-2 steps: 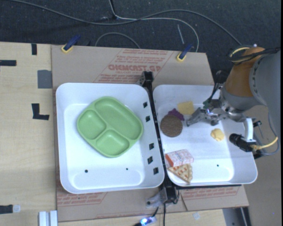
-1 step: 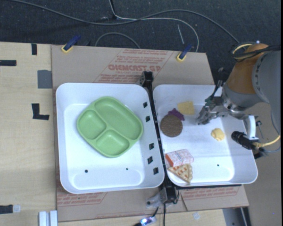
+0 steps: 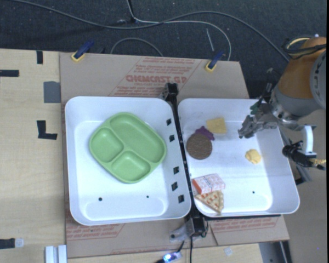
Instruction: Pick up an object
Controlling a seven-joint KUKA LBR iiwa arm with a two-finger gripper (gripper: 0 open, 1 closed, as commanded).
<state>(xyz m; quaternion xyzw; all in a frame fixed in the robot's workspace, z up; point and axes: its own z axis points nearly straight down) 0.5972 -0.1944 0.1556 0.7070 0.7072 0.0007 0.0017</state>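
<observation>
The right bin (image 3: pixel 279 199) holds several small things: a yellow wedge (image 3: pixel 216 125), a purple piece (image 3: pixel 205 133) beside a brown round cookie (image 3: pixel 199 146), a small yellow lump (image 3: pixel 253 156), a red and white packet (image 3: pixel 208 183) and a waffle-like slice (image 3: pixel 211 200). My gripper (image 3: pixel 247 131) hangs over the bin's right part, above and a little left of the yellow lump, right of the yellow wedge. Nothing is visible between its fingertips.
The left bin (image 3: pixel 77 196) holds a green divided plate (image 3: pixel 127 147). A black divider (image 3: pixel 178 147) with clips runs between the bins. Cables lie on the dark floor behind the bench. The arm's orange band (image 3: pixel 299 78) stands over the right bin's far right corner.
</observation>
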